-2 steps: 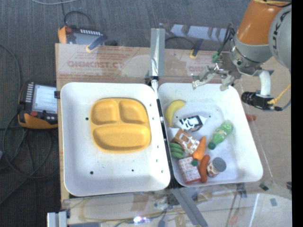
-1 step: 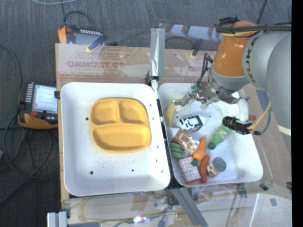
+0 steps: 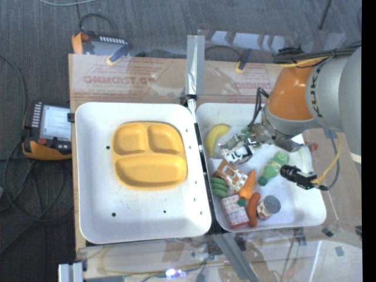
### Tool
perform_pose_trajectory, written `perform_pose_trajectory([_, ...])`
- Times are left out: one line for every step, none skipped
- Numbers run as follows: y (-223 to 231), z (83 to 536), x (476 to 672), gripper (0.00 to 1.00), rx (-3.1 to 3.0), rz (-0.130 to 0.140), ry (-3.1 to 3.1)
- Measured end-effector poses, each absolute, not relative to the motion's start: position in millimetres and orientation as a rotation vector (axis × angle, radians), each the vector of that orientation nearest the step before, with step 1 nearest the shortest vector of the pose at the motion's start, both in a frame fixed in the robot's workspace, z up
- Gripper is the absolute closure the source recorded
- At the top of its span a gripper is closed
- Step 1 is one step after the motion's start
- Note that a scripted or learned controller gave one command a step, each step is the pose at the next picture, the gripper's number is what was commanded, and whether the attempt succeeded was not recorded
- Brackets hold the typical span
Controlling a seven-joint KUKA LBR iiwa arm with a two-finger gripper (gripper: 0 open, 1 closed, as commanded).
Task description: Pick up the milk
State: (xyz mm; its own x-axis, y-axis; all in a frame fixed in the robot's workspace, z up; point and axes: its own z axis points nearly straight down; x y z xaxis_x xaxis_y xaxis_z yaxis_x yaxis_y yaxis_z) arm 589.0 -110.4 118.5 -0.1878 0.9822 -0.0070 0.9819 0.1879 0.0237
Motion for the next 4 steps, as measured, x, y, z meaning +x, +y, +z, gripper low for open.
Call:
perform_pose_trajectory([-109.3,110.6,584.0,0.0,1.884,0.033,2.447])
perform_pose_trajectory([-109.8,112.9,582.1,0.0,1.883,0.025,2.468])
perform_pose_trajectory([-108.7,111.2,599.7,0.0,1.803,0.033,2.504])
perform_pose_trajectory([-113.6,133.3,589.7,0.0,1.533,-0.002,2.74])
